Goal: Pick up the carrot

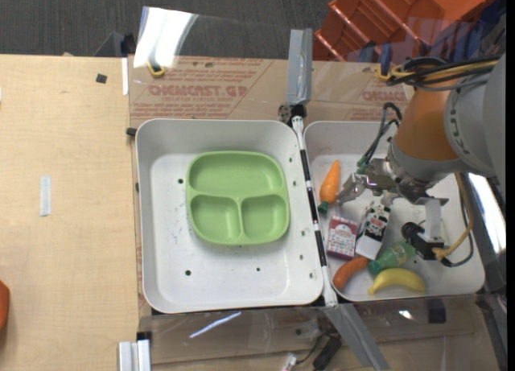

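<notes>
At the near edge of the right bin (475,277) lay a yellow banana (396,282), with a green-topped toy (393,257) touching it just above and a reddish-orange sausage-shaped piece (350,271) beside it to the left, close to the divider. A little farther in sat a small pink-and-white box (341,237) and, to its right, a black-and-white carton (373,226), the two lying near each other in the middle of the bin. Beyond them the carrot (329,182) rested on the bin floor, orange with a yellow tip at its near end, tilted and close to the wall shared with the left bin (153,224). The gripper (360,187) hung just to the right of the carrot, its metal fingers (350,191) pointing toward it; whether they were spread or closed could not be told, and nothing was seen between them. The grey arm with its orange band (425,132) rose above the bin's far right part. In the left bin lay a green three-compartment plate (238,196), well apart from the carrot. Cardboard (217,88) lay behind both bins.
</notes>
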